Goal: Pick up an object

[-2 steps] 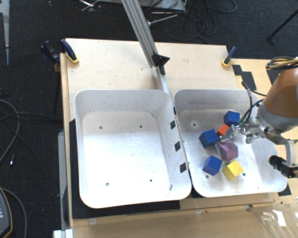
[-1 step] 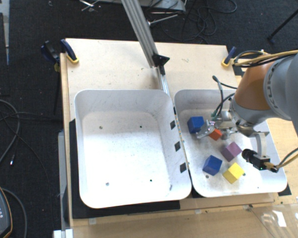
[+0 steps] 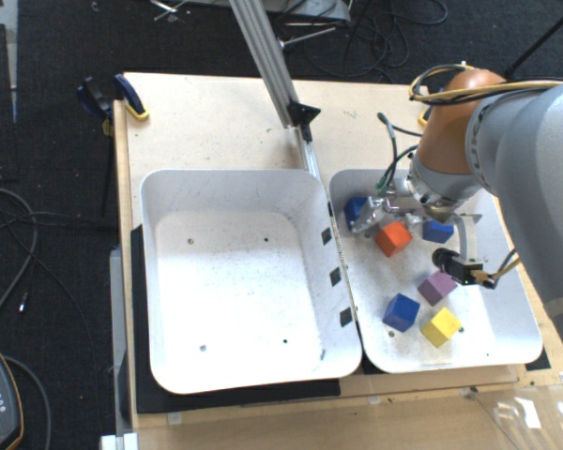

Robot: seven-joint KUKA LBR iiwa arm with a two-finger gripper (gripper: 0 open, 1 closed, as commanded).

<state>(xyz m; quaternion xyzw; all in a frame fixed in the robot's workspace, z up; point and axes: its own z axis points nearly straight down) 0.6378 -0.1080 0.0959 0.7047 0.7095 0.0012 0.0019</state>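
The grey arm with its orange band (image 3: 455, 111) reaches in from the right edge of the frame and bends down over the right-hand shallow white bin (image 3: 507, 340), its two-finger gripper (image 3: 392, 225) low in the bin's upper part. An orange cube (image 3: 392, 239) sits directly under the gripper, so close that it looks caught at the fingertips, but whether the fingers are clamped on it, together or apart cannot be told from this slant. Just left of the gripper lies a blue block (image 3: 357, 211), and another blue block (image 3: 438, 231) peeks out on its right, partly hidden by the wrist hardware. Lower in the same bin, right of centre in the frame, a purple cube (image 3: 437, 287) lies near a black cable end; below it sit a blue cube (image 3: 402, 312) and a yellow cube (image 3: 441, 327), close beside each other. The left-hand shallow white bin (image 3: 169, 204) fills the middle of the frame.
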